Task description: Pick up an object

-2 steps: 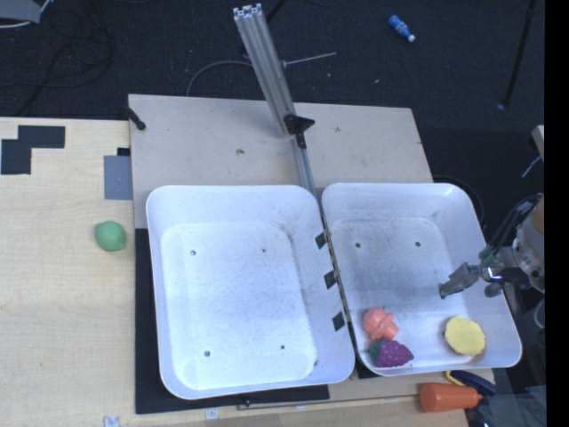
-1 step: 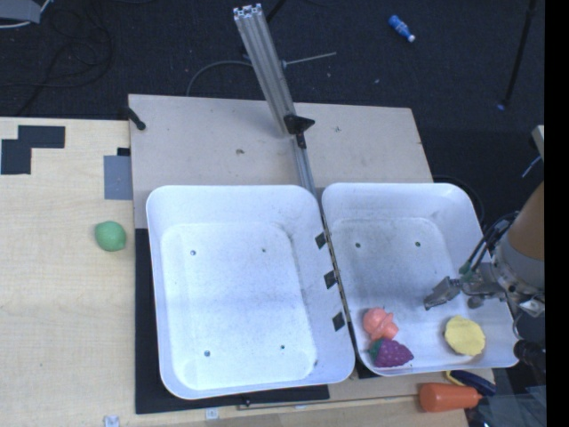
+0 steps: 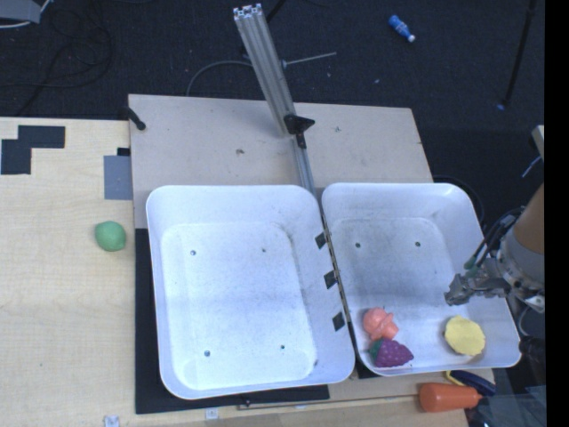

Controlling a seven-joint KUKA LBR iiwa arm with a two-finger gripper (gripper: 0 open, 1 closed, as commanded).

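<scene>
1. Yellow object is lying in the right bin, near its front right corner.
2. Gripper is hovering just above it; finger state cannot be told.
3. Pink object and purple object are sitting touching, front left.

- Dark carpeted floor spans twelve o'clock, strewn with cables.
- Pale wooden surface lies at nine o'clock.
- Beige board sits centrally.

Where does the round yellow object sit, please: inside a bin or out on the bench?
Inside: the round yellow object lies on the right white bin's floor, near its front right corner.
</scene>
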